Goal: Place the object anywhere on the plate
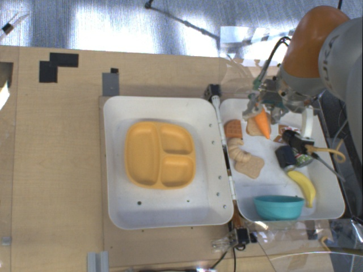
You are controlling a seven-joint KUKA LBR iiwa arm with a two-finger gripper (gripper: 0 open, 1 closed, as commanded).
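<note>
Camera view: we look down on two white bins side by side; the arm comes in over the far edge of the right bin (334, 205).
Gripper (262, 113): we see it low over the far left corner of the right bin, its fingers closed around the broad top of the carrot (261, 124), whose tip points toward the bin's middle.
Carrot: we judge it the object to move; it hangs in the grasp just above the bin floor, gripped at its thick end, probably because that end gives the fingers most to pinch.
Plate (160, 154): the yellow divided plate sits in the middle of the left bin (130, 211), well apart from the carrot, so any compartment will do.
Other items: along the right bin's left edge lie bread pieces (243, 150); a banana (303, 187) and a teal bowl (278, 207) sit near its near edge.
Next: we expect a lift and a carry across the shared wall between the bins.
</note>
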